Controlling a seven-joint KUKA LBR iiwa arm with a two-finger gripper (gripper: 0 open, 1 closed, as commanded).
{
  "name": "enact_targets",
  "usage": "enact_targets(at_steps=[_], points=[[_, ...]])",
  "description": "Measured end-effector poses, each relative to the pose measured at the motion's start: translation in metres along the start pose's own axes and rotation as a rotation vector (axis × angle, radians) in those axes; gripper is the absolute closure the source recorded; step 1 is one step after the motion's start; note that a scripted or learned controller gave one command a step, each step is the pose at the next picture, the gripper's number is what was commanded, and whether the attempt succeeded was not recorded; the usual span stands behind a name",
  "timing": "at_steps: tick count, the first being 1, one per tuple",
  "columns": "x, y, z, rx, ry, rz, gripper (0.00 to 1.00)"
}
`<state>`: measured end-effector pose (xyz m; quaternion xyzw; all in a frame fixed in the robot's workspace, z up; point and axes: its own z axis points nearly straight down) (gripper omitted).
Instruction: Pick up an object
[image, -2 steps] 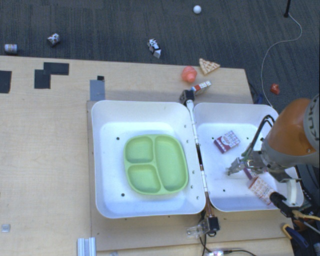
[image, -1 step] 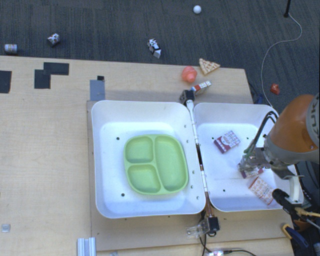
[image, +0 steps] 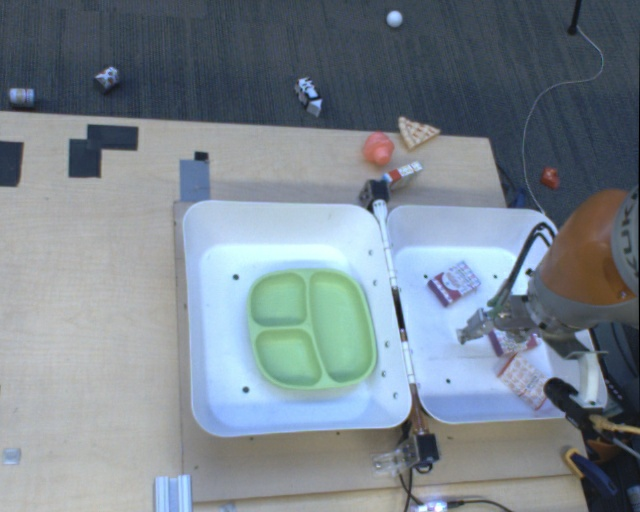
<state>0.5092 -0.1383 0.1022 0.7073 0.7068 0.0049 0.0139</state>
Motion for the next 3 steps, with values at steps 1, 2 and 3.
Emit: enact_targets(at_steps=[1, 2, 3], points=[[-0.001, 0.002, -0.011, -0.006, -0.003, 0.000, 1.00], [-0.002, 0.062, -0.114, 0.021, 0.012, -0.006, 1.00], [-0.018, 0.148, -0.143, 0.021, 0.012, -0.006, 1.00]])
